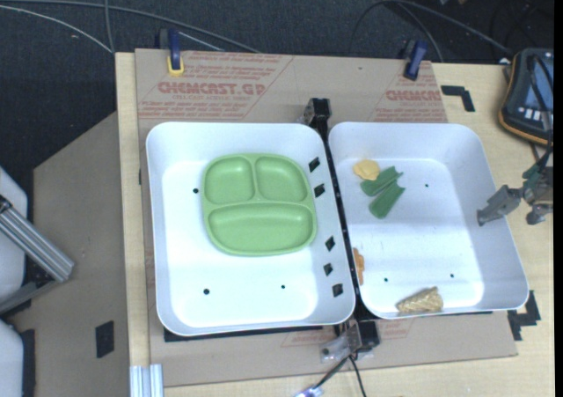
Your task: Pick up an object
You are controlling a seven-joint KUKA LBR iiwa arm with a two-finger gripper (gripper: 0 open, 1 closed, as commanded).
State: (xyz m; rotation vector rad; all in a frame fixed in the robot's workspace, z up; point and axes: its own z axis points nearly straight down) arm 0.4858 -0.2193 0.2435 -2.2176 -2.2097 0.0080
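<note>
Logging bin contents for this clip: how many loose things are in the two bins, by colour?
Green: 2, divided plate, leafy piece
Yellow: 1, small piece
Tan: 1, crumbly piece
Orange: 1, sliver
Total: 5

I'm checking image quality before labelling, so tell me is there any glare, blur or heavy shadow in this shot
Camera view: even lighting, soft shadows; mild sheen on the green plate; both bins' white floors look washed out; gripper at the right bin's rim is slightly soft.

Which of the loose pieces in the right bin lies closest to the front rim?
The tan crumbly piece, alone by the front rim of the right bin. The yellow piece and green pieces lie together farther back.
</note>
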